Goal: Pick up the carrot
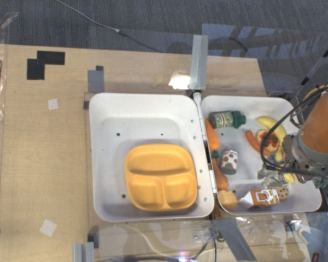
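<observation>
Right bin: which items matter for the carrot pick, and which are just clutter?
Job:
carrot, against the right bin's left wall
gripper

Lying about:
green bottle
banana
small can
carton
yellow tray, left bin

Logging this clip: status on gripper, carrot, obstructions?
Gripper low in right bin, fingers unclear. Carrot against left wall, untouched. Green bottle and small can close beside it.
</observation>
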Robot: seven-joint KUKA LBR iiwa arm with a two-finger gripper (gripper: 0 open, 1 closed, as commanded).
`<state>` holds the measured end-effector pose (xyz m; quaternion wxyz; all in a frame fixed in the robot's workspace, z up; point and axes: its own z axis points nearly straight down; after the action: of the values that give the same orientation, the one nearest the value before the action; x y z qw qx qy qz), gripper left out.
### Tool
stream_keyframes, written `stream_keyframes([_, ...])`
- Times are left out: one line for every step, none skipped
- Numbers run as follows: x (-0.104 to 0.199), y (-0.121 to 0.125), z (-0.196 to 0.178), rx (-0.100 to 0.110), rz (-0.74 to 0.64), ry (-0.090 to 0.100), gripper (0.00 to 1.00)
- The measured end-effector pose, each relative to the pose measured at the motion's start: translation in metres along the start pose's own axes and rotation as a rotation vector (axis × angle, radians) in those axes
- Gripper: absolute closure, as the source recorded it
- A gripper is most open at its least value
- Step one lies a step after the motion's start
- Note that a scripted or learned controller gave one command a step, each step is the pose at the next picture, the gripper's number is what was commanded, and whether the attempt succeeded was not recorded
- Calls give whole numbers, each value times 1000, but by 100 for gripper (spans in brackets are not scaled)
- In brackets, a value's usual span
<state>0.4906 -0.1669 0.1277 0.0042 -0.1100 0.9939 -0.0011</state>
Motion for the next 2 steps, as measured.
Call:
stream_keyframes([4,-40,13,0,-410,0,100])
stream_keyframes([-34,-48,-136,11,-459,-10,100])
